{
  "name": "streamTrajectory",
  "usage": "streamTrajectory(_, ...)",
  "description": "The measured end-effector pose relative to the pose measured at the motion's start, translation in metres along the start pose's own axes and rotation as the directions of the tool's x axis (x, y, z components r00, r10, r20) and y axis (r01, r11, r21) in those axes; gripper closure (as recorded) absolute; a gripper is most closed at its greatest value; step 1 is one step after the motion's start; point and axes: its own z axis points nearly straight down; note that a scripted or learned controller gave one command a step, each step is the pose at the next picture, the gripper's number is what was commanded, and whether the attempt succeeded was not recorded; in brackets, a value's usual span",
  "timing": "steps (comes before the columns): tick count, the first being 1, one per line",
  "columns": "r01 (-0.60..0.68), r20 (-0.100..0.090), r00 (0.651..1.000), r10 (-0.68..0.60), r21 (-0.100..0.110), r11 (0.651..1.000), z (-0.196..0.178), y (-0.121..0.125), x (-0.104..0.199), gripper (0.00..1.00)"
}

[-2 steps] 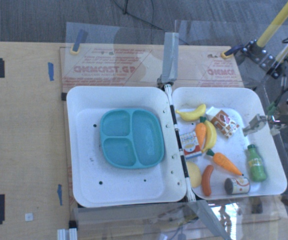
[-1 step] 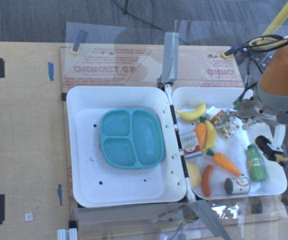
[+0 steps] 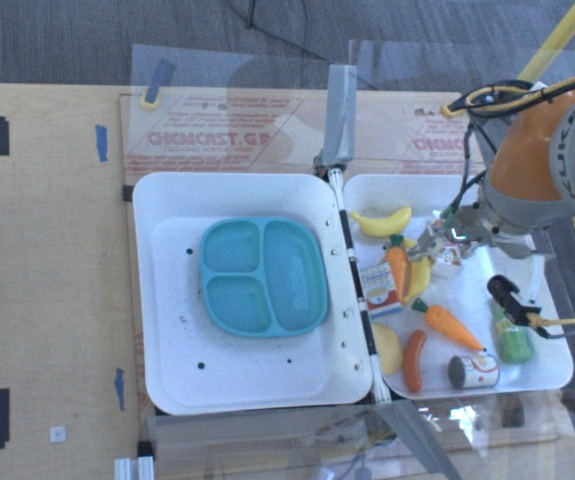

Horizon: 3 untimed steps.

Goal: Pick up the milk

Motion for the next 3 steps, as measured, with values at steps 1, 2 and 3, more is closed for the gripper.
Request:
streamTrajectory(1, -0.003, 0.003, 1.0, 0.003, -0.008, 1.0, -0.011, 0.002, -0.002, 1.0)
streamTrajectory(2, -0.075, -0.005, 0.997, 0.075, 0.02, 0.997, -0.087, 0.031, 0.074, 1.0)
streamTrajectory(3, -0.081, -0.005, 0.997, 0.081, 0.018, 0.997, -0.097, 0.033, 0.086, 1.0)
